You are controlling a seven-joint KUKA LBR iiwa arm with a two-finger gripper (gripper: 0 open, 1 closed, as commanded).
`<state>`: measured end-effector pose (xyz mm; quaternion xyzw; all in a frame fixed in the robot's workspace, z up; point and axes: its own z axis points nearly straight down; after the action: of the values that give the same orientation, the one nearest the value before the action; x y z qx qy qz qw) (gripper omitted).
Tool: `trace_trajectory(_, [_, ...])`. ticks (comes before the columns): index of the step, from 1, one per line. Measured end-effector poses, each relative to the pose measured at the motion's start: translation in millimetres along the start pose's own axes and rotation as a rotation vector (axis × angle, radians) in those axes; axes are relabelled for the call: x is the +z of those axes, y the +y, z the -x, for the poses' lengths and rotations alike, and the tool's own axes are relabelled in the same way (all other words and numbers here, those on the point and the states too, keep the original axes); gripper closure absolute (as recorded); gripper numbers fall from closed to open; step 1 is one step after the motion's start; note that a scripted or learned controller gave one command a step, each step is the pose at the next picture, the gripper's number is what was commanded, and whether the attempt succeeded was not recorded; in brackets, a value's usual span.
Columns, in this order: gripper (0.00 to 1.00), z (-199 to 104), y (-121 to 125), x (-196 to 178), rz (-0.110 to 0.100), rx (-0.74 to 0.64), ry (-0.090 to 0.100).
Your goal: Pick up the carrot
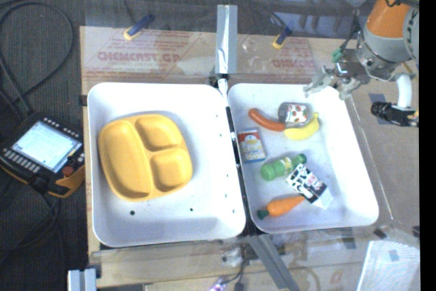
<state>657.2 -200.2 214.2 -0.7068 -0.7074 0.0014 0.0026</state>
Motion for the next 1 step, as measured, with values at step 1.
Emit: trace_trajectory(1, [0.0, -92.9, -90.2, 92.1, -0.001, -0.262, 0.0])
